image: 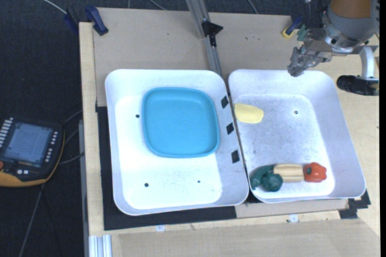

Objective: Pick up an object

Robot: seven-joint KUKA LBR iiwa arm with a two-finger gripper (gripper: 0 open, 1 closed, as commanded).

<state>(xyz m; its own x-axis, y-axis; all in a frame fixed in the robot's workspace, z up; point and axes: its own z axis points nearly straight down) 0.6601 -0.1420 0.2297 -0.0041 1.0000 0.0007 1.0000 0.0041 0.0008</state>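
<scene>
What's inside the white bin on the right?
In the right bin: a yellow piece by its left wall, and a green, tan and red toy cluster at the near edge. Their undersides are hidden.

Glossy white plastic bins (338, 129) hold a smooth blue plastic plate (180, 122); the bench (151, 38) looks matt wood.

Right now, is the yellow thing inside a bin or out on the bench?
Inside. The yellow thing lies on the floor of the right bin, close to its left wall, apart from the toys in the near corner.
</scene>
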